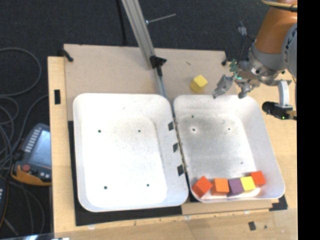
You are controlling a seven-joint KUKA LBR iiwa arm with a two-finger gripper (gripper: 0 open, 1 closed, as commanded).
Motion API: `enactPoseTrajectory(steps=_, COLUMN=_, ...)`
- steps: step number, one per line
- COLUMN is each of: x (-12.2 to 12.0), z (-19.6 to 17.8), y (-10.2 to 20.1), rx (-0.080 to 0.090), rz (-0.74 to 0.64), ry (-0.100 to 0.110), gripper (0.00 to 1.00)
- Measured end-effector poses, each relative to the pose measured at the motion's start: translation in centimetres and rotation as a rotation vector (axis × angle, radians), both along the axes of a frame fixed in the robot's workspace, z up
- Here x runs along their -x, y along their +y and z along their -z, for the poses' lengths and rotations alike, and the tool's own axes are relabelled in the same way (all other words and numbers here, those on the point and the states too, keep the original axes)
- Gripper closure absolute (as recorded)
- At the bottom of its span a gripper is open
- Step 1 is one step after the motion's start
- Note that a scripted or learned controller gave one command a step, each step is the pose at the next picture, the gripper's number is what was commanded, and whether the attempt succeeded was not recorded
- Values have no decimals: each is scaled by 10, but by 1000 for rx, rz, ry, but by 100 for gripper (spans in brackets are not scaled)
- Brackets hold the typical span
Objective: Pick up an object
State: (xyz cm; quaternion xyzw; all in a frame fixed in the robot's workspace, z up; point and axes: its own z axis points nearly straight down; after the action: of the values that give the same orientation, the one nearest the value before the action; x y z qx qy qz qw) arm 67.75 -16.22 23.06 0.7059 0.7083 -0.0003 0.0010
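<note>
**Arm poised at the far edge of the right bin, blocks waiting along the near wall**

The grey arm with its orange band (274, 29) reaches in over the far rim of the right-hand shallow white bin (250, 119). Its gripper (233, 88) hangs there with the fingers spread apart and nothing between them.

The left-hand shallow white bin (125, 149) sits alongside, touching the right one.

The things to pick lie well apart from the gripper — a row of small cubes against the near wall of the right bin: a red-orange cube (203, 185), an orange cube (221, 185), a purple cube (235, 186), a yellow cube (248, 183) and a red cube (258, 178). They look light and stiff, likely foam or wood, and not fragile. Packed side by side, they leave little room for the fingers; the end cubes seem easiest, taken across their free faces.

A lone yellow cube (199, 83) rests on the tan board surface (110, 69) just beyond the right bin, near the gripper — open all round.

Around the surface lies dark carpet with cables and a handheld pendant (36, 151).
</note>
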Motion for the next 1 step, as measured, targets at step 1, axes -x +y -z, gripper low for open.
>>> enactPoseTrajectory(steps=1, x=51, z=-28, y=29, rx=-1, rz=-1, ry=-1, gripper=0)
